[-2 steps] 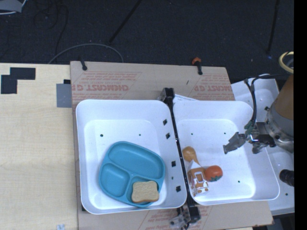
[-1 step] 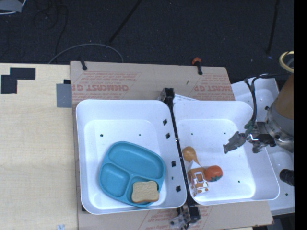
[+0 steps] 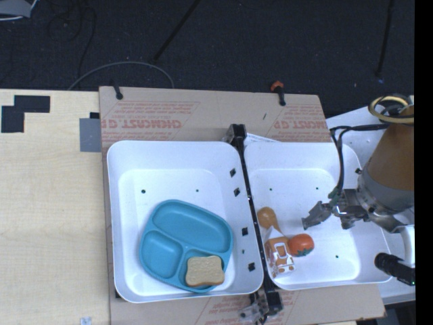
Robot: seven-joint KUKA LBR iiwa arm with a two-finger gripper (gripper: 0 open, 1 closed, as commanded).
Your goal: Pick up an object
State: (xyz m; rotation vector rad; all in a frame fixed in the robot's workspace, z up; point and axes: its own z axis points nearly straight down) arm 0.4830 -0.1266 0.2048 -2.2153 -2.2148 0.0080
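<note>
The shallow white right bin [image 3: 298, 175] lies bare along its far edge; an orange ball [image 3: 302, 244], white-orange carton [image 3: 279, 257] (tilted) and tan lump [image 3: 267, 217] crowd its near-left corner.

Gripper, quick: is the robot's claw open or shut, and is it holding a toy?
Gripper: hovering over the right bin; whether it is open or shut cannot be told. No toy is seen between its fingers.

A blue tray [image 3: 183, 246] is showing against a white bin [image 3: 128, 181], bearing tan bread [image 3: 204, 271], beside an orange ball [image 3: 302, 244].
</note>
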